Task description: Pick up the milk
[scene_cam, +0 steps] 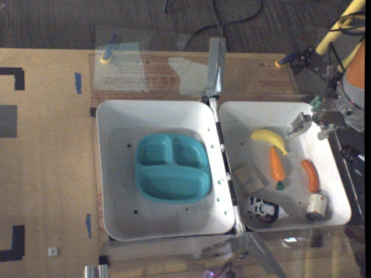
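A grey robot arm reaches in from the right over the right-hand bin point(342, 210), its gripper point(309, 124) poised above the bin's far right corner, just right of a banana point(269, 139). The milk point(264, 208), a small black-and-white carton, lies on its side at the near left of that bin, close to the near rim and well apart from the gripper.

To take the carton cleanly, the arm would, by the look of things, need to travel toward the near left, passing over a carrot point(277, 165) and a tan sponge point(250, 178) that sits just beyond the carton on the far side. A straight descent with the fingers set across the carton's narrower span seems the safest approach, since the bin's near wall and the central divider leave little room on two sides.

The two fingers appear to stand a little apart, one pale tip toward the banana, the other to its right, with nothing visible between them and nothing touched. A sausage point(311, 175) and a small can point(316, 205) lie at the near right; a teal divided plate point(172, 168) sits in the left bin point(113, 126).
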Robot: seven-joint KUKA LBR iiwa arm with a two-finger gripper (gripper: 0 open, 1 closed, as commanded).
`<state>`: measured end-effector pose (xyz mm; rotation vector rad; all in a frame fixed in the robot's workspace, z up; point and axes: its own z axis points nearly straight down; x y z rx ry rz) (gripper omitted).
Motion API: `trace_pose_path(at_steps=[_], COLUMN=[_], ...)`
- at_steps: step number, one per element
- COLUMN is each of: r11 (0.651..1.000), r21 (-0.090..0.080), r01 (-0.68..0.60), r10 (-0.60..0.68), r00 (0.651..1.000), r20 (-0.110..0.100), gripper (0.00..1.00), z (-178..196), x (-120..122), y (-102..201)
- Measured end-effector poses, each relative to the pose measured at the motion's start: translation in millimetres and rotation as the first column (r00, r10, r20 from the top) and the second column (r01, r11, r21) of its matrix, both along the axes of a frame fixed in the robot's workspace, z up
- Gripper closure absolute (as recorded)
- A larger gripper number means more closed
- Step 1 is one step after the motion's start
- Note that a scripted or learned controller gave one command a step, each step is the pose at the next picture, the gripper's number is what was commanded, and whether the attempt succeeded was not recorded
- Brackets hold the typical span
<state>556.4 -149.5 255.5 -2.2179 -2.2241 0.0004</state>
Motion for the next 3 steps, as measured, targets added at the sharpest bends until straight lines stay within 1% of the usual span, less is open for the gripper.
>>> trace_pose_path(at_steps=[1,2,3], r11=[0.992,0.979,0.998], r21=[-0.001,-0.001,0.0], r01=[-0.123,0.206,0.06], r10=[0.123,-0.206,-0.06], r00=[0.992,0.979,0.998], r20=[0.01,0.002,0.015], gripper=[0.0,0.0,0.0], z=[-167,28,-154], x=[-74,-53,-72], y=[17,87,57])
